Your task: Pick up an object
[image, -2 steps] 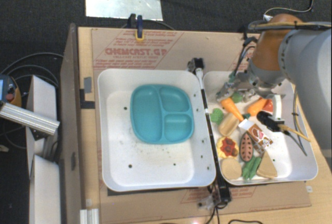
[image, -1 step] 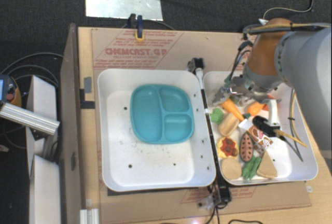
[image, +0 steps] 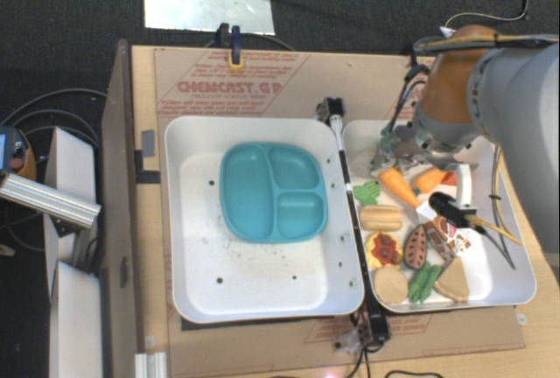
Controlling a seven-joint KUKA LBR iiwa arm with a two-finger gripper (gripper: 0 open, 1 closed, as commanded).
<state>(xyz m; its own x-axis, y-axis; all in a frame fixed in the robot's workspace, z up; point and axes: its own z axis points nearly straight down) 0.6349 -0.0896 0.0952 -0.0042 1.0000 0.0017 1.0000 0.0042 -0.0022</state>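
Several toy foods lie in the right bin point(image: 516, 280). Among them are an orange carrot point(image: 398, 185), a green leafy piece point(image: 366, 192), a tan bun point(image: 380, 217), a brown oval piece point(image: 415, 247), green beans point(image: 424, 281) and a slice of toast point(image: 452, 285). My gripper point(image: 383, 159) hangs low over the far left part of this bin, just above and to the left of the carrot's upper end. Nothing is visibly held in it. The grey arm with its orange band point(image: 451, 83) covers the bin's far right corner.
The left bin point(image: 197, 280) holds a teal divided plate point(image: 271, 192). A black divider rail point(image: 350, 210) runs between the two bins. A round tan biscuit point(image: 391, 285) and a yellow and red piece point(image: 381, 250) lie near the right bin's front left corner.
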